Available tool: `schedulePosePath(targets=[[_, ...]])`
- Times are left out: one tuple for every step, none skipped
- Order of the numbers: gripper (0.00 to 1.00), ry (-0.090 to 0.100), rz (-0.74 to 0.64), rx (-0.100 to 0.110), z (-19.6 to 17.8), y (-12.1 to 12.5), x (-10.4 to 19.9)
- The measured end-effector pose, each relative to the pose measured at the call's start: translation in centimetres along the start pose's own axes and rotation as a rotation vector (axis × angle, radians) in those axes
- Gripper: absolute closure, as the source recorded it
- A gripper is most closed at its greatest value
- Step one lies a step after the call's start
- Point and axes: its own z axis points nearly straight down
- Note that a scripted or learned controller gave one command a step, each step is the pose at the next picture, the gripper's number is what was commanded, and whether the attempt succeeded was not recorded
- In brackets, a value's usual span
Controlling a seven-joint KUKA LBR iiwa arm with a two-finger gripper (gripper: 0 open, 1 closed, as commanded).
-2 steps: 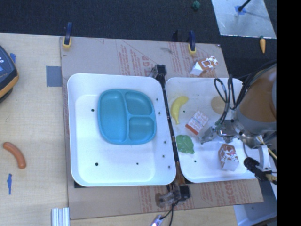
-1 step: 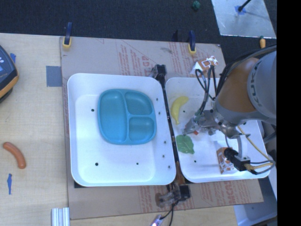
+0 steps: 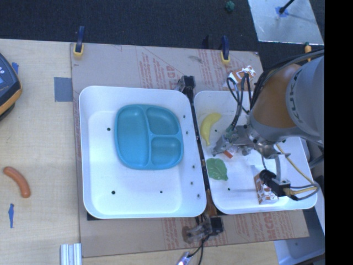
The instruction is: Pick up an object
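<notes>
Hovering over the right bin (image 3: 309, 206), my gripper (image 3: 223, 146) sits between banana (image 3: 209, 127) and green leaf (image 3: 217, 169); fingers state I cannot tell

- A blue plate (image 3: 148, 136) with three compartments lies in the left bin (image 3: 94, 153).
- Right of the plate, in the right bin (image 3: 242, 203), lie a yellow banana (image 3: 208, 127) and, nearer the camera, a green leaf (image 3: 217, 169).
- The arm (image 3: 281, 101) reaches over the right bin; its gripper (image 3: 225, 146) hangs low, just right of the banana and above the leaf.
- Far left of the plate, an orange sausage (image 3: 17, 181) lies on the bench (image 3: 38, 148).
</notes>
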Motion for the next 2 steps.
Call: schedulePosePath(targets=[[1.00,-0.001,-0.001,0.001,-1.01,0.00,-0.12],[0.00,-0.001,-0.001,0.001,-1.01,0.00,-0.11]])
